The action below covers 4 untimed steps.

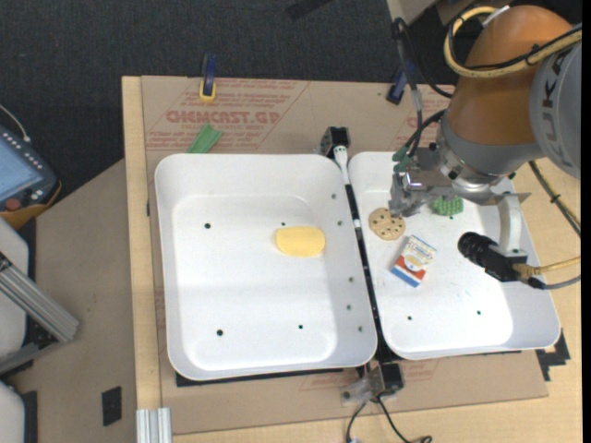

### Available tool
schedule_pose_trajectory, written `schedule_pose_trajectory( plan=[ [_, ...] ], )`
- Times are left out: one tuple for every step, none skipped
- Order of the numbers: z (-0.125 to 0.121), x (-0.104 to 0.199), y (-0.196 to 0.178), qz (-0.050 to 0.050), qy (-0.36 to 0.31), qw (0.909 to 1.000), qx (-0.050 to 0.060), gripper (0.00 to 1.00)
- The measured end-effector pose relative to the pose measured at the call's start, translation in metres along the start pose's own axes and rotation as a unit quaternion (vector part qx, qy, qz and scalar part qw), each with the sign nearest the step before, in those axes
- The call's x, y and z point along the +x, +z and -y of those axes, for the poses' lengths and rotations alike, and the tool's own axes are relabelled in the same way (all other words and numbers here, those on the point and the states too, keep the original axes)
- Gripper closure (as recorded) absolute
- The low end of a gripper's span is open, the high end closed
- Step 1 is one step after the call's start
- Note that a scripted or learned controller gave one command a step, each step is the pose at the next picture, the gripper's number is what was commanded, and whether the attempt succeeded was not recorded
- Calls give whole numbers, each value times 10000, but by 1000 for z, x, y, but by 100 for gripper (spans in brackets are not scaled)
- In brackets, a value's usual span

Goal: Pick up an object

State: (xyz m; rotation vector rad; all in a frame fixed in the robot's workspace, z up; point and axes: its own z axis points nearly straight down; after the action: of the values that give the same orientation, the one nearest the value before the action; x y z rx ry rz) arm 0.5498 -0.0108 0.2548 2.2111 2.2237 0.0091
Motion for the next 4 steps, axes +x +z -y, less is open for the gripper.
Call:
schedule_pose_trajectory(
  plan=[
    [9,77,-4,-14,-17,10000,31,100],
    [18,76,-18,-2,18,10000,24,100],
    [56,96,-98,-12,5,10000,5,100],
    [50,76,-22,9,47,9999,88,100]
  ],
)
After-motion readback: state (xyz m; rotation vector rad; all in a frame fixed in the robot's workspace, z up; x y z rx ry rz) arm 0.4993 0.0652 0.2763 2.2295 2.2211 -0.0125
